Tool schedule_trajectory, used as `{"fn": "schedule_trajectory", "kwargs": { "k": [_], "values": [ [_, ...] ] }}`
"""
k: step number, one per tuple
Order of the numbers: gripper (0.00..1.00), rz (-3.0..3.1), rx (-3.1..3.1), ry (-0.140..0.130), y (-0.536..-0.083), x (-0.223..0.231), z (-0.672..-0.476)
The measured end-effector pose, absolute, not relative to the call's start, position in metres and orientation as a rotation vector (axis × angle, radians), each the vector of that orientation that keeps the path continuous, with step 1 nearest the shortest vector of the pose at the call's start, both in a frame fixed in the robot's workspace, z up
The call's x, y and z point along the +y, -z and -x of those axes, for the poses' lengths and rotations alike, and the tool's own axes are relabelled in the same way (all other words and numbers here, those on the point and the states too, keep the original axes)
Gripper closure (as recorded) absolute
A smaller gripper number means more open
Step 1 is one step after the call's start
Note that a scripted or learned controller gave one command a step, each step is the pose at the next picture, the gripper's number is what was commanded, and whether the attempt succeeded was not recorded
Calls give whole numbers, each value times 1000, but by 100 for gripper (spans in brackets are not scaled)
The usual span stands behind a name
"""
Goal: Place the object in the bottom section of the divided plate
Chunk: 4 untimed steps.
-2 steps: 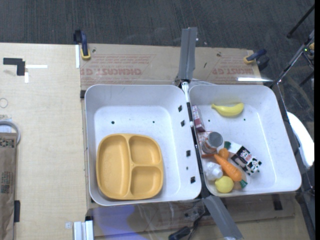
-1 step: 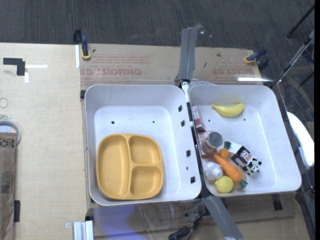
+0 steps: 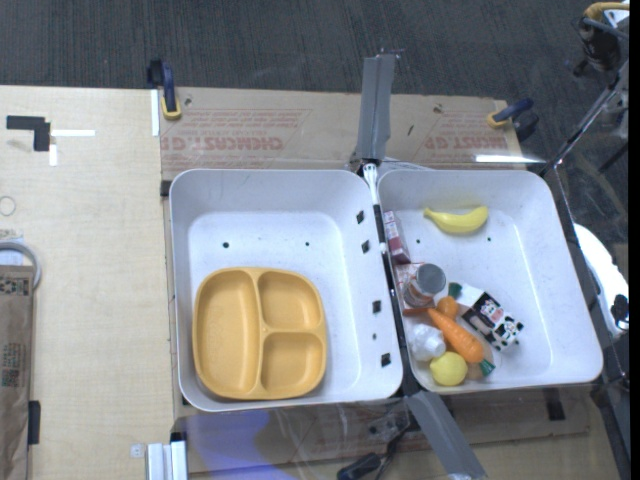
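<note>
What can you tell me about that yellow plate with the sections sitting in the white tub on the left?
The divided plate is a mustard-yellow, rounded-square dish that looks like smooth plastic. Raised ridges split it into three wells: one long section along its left side and two smaller ones stacked on its right. All three wells look bare. It lies flat and right side up on the floor of the left bin, towards that bin's near left corner, close to the walls there. Nothing else touches it.
</note>
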<state>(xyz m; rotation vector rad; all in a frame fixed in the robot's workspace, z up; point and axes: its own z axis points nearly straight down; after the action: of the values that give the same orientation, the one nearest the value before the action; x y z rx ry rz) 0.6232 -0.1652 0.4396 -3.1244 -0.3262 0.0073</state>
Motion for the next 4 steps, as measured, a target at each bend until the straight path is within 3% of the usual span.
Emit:
{"fn": "schedule_trajectory", "kwargs": {
  "k": [1,2,3,4],
  "values": [
    [100,3117,-395,-6,-440,-140,-640],
    [100,3089,-568,-10,-440,-136,-609],
    [100,3125,-318,-9,-440,-206,-620],
    [100,3106,-471,-8,-440,-76,-581]
  ]
}}
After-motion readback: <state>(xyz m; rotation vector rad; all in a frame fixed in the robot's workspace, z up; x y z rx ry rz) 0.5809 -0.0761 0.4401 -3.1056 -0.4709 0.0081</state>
